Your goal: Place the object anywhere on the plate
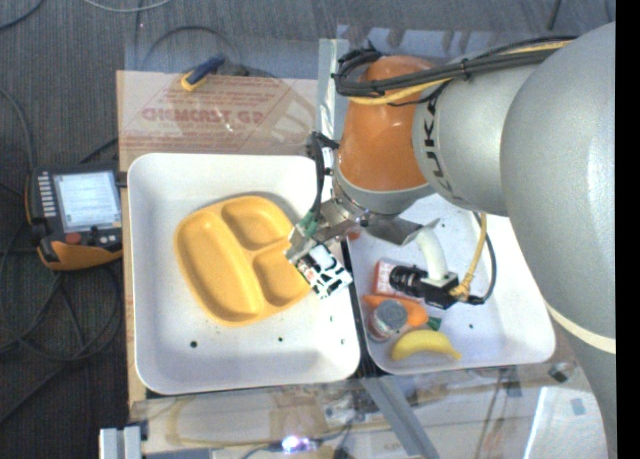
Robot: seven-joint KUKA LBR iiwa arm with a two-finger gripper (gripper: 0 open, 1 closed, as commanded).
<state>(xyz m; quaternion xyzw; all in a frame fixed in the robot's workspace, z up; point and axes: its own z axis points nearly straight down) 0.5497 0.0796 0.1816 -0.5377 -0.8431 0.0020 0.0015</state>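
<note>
A small white block with black markings point(325, 272) sits at the tip of the claw point(312, 247), over the right edge of the yellow plate point(235, 262); it seems to be held, though whether the claw is truly closed on it I cannot tell. The plate lies just left of the claw in the left bin point(160, 347). To the claw's right, in the other bin point(520, 342), lie a banana point(422, 348), a carrot point(385, 302) and a round tin point(388, 320). The step looks like the carry-over; next, a short shift left, then release.
</note>
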